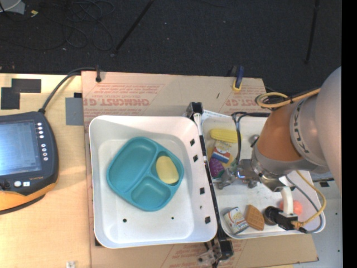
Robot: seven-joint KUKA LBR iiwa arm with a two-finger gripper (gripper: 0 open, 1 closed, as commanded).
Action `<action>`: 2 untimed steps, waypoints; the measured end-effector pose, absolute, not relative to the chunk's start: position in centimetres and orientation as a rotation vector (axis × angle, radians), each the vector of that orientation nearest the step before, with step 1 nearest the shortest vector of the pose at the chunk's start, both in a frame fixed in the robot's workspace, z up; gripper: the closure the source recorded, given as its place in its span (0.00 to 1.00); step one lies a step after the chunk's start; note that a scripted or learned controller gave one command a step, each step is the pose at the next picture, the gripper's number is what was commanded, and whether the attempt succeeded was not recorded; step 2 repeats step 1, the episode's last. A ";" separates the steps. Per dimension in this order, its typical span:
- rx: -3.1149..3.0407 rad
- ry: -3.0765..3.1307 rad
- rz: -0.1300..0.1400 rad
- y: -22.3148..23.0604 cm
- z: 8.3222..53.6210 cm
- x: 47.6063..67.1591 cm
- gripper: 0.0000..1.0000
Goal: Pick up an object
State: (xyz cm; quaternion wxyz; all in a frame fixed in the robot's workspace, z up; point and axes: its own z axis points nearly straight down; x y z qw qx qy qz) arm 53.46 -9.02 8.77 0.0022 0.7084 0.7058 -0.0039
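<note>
My gripper [230,176] reaches down into the left half of the right bin [312,228], below the orange band of the arm. It sits right beside a purple item [215,166] and a small multicoloured packet [221,154]; whether it touches either I cannot tell. A yellow corn-like piece [223,134] lies farther back in the same bin. Near the front of that bin lie a white printed cup [235,220], a brown biscuit-shaped piece [255,218] and a pink-orange ball [298,207].
The left bin [106,216] holds a teal divided plate [139,177] with a pale yellow oval piece [167,169] on it. A grey-and-orange teach pendant [25,155] lies on the bench at far left. The arm covers the right bin's right half.
</note>
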 end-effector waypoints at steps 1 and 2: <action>2.220 2.212 -0.017 -9.0 8.8 59.2 0.00; 2.220 2.212 -0.017 -9.0 8.8 59.2 0.00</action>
